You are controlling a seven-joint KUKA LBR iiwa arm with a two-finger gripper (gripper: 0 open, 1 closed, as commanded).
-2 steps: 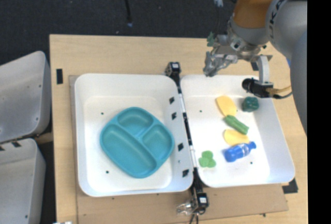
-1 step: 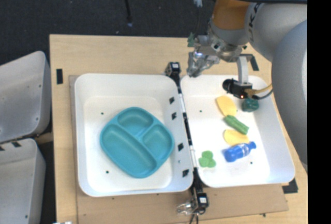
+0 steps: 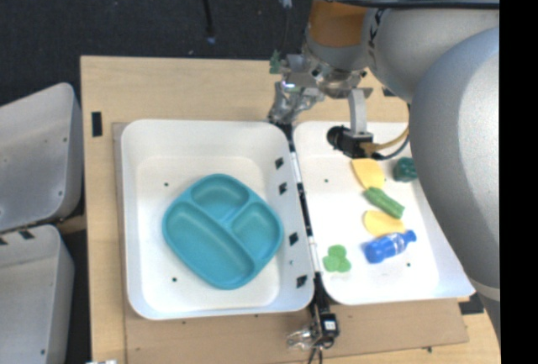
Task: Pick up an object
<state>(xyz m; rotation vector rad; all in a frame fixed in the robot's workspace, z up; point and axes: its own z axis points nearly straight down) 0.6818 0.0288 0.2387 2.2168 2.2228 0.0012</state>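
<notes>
My gripper (image 3: 287, 106) hangs over the back end of the divider between the two bins, with the orange-banded wrist above it. Nothing shows in its grasp. In the right bin (image 3: 437, 270) lie a yellow piece (image 3: 367, 173), a green oblong piece (image 3: 384, 202), a second yellow piece (image 3: 381, 222), a blue bottle (image 3: 388, 245), a green clover-shaped piece (image 3: 336, 259) and a teal piece (image 3: 406, 169) partly hidden by the arm. All of them lie in front of and to the right of the gripper.
A blue divided plate (image 3: 221, 229) lies in the left bin (image 3: 139, 186). The grey arm covers the right bin's far right side. Wooden bench top (image 3: 168, 85) shows behind the bins.
</notes>
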